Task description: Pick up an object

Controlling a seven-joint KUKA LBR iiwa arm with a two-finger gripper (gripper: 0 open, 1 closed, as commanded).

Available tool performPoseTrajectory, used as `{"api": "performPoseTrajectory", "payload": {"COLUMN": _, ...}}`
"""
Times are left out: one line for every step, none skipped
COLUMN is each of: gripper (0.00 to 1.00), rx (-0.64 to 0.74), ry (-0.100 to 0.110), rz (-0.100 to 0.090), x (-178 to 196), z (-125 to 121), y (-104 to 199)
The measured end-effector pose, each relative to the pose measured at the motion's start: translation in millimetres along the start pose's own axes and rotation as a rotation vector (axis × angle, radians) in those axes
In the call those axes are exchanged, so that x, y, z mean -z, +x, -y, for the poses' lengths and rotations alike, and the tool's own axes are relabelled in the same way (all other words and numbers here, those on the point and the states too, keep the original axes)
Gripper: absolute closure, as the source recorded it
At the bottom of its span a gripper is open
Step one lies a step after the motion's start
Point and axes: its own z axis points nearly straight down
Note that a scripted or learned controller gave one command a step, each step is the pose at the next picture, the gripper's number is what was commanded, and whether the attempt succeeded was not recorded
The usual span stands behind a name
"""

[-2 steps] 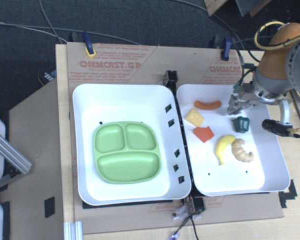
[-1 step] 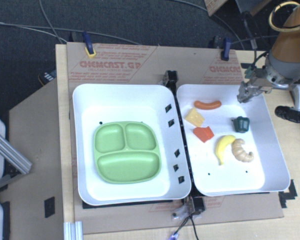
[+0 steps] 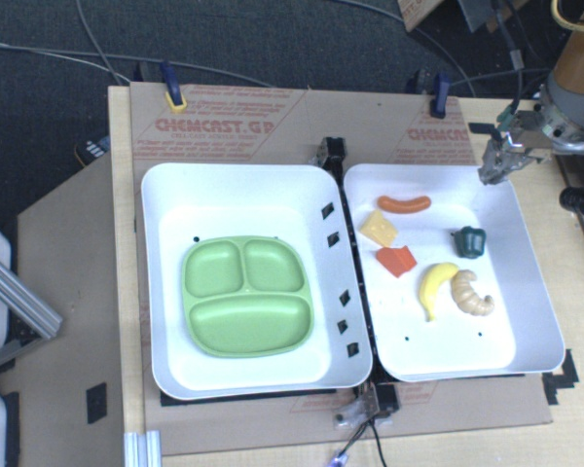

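The right bin (image 3: pixel 526 305) holds a red sausage (image 3: pixel 404 203), a yellow wedge (image 3: pixel 378 229), a red block (image 3: pixel 398 260), a dark teal object (image 3: pixel 468 242), a banana (image 3: pixel 435 288) and a tan croissant-like piece (image 3: pixel 470 294). My gripper (image 3: pixel 493 168) hangs at the bin's far right corner, above its rim and away from all the objects, with nothing seen between its fingers. The nearest object is the teal one, below and to the left of it.
The left bin (image 3: pixel 165 261) bears a green divided plate (image 3: pixel 245 295). Black clips (image 3: pixel 332 150) sit along the seam between the bins. Blue clamps (image 3: pixel 174 90) hold the cardboard at the back edge. Cables run across the dark floor behind.
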Motion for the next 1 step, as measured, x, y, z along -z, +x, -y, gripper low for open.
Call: {"api": "performPoseTrajectory", "payload": {"gripper": 1.00, "rx": 0.000, "ry": 0.003, "rz": -0.001, "x": 7.0, "z": -0.8, "y": 0.0}}
